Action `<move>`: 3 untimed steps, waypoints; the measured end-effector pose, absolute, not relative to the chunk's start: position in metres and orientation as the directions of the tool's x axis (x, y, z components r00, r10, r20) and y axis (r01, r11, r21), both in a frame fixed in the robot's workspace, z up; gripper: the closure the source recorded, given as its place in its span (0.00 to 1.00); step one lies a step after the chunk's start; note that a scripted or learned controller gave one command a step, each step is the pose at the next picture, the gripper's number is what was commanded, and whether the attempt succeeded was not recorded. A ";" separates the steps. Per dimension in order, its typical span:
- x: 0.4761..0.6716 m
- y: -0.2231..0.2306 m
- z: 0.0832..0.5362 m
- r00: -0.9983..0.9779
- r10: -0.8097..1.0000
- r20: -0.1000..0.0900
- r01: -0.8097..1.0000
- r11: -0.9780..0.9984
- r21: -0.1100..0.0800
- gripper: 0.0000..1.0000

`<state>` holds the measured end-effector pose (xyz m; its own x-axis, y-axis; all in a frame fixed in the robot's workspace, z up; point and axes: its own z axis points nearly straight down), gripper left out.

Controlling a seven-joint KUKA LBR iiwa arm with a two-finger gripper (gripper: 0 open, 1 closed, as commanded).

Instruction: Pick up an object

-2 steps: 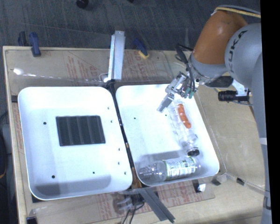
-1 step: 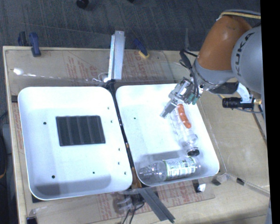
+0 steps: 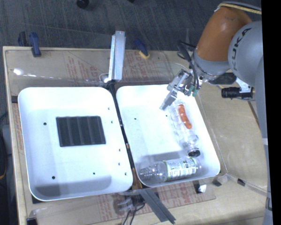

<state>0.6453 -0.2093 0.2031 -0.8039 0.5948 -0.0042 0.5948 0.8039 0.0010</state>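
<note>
Where visible, end effector [image 3: 171, 97] perhaps tilted.

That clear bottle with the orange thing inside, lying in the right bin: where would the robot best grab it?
Probably across the middle of the clear bottle, coming straight down. It lies flat, running up and down the right bin, so fingers would close on its narrow sides. The gripper hovers at its upper end.
</note>
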 end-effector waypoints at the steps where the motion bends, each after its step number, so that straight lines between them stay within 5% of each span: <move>1: 0.632 -0.208 0.181 -0.949 0.314 -0.001 0.314 0.949 0.000 0.00; 2: 0.615 -0.201 0.218 -0.920 0.393 -0.003 0.393 0.920 0.000 0.00; 3: 0.571 -0.172 0.201 -0.974 0.226 0.003 0.226 0.974 0.000 0.00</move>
